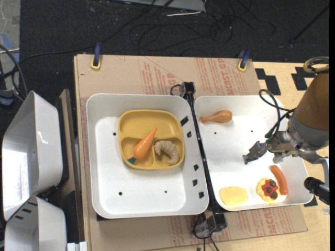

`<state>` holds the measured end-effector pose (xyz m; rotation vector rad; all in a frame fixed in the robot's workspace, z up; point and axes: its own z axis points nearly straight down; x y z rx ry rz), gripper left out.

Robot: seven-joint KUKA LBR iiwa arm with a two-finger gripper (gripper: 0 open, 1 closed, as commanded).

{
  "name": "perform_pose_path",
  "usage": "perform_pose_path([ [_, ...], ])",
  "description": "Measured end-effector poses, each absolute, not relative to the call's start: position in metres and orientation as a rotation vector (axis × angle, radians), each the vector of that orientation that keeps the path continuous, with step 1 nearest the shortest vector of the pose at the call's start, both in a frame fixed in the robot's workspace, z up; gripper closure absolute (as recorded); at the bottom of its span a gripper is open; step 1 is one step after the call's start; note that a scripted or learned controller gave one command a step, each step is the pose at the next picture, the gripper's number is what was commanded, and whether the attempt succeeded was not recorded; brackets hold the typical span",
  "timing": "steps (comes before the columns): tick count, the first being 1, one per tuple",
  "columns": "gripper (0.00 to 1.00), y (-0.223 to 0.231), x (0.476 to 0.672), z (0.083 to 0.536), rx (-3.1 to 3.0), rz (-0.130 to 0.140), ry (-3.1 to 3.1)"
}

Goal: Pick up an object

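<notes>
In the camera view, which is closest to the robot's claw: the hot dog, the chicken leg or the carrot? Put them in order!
From the gripper:
1. Hot dog, just right of it and toward the front, in the right bin.
2. Chicken leg, toward the back of the same bin.
3. Carrot, far left, on the yellow plate in the left bin.

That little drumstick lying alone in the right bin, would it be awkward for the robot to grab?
Possibly. The drumstick looks like smooth moulded toy food, so it is probably stiff and light but a bit slippery. Its rounded body tapering to a thin end suggests it could roll or pivot if nudged off-centre. It lies apart on the right bin floor, so nothing crowds a grasp.
</notes>
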<state>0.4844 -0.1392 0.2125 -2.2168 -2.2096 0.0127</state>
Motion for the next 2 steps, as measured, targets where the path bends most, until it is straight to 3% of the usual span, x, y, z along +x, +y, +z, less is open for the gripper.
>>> perform_pose_path([
  [1,0.00,-0.139,0.487,0.219,-2.220,0.001,-2.221],
  [2,0.00,-0.137,0.489,0.155,-2.220,0.004,-2.216],
])
